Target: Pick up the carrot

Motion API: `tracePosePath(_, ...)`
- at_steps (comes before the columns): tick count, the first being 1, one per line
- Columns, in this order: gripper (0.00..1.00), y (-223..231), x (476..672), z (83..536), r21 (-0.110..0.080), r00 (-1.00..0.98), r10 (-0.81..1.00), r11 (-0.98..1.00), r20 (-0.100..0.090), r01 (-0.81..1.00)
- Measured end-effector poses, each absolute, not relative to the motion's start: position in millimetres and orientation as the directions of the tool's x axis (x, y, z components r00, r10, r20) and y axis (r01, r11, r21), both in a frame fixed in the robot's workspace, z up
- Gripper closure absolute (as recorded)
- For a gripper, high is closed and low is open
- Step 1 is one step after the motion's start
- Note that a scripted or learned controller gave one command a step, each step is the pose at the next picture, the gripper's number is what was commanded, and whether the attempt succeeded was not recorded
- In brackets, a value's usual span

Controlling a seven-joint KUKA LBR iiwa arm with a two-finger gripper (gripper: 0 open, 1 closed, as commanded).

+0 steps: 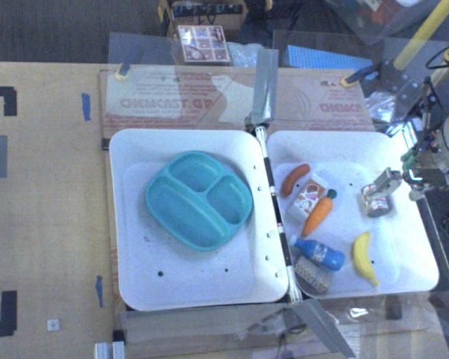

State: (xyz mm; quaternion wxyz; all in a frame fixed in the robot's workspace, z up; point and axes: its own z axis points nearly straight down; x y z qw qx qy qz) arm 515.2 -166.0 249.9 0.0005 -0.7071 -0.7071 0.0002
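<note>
Carrot work looks barely begun: nothing is lifted, and the whole pick is still left to do.

The left bin (127,200) is one of the two largest things on the bench and carries a teal divided plate (200,199) at its centre. The right bin (404,279) holds all the small items. The arm (436,133) comes in over the right bin's 3 o'clock rim, and its gripper (413,174) hangs near that rim. At this angle I cannot tell whether the gripper is spread or closed, and nothing is visibly held in it.

A yellow banana (364,258) lies at about 5 o'clock in the right bin. A blue bottle (320,253) lies on its side at 7 o'clock, with a dark mesh item (313,277) just beyond it at the rim. The carrot (319,213) lies flat at about 9 o'clock from the bin's centre, tilted, its green top pointing toward 1 o'clock. It touches or overlaps a small printed carton (308,194). A reddish sausage (295,179) sits at 10 o'clock. A crumpled silvery object (377,199) rests between the carrot and the gripper, at about 3 o'clock.

The gripper stands well apart from the carrot, so I judge that the approach, descent, closing and lifting all remain.
</note>
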Motion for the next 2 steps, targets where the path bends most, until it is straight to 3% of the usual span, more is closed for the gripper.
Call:
tracePosePath(1,0.00,-131.9,557.2,115.8,0.000,-0.161,0.987,0.161,0.001,0.987)
tracePosePath(2,1.00,-132.7,557.9,126.3,0.004,-0.159,0.987,0.159,-0.001,0.987)
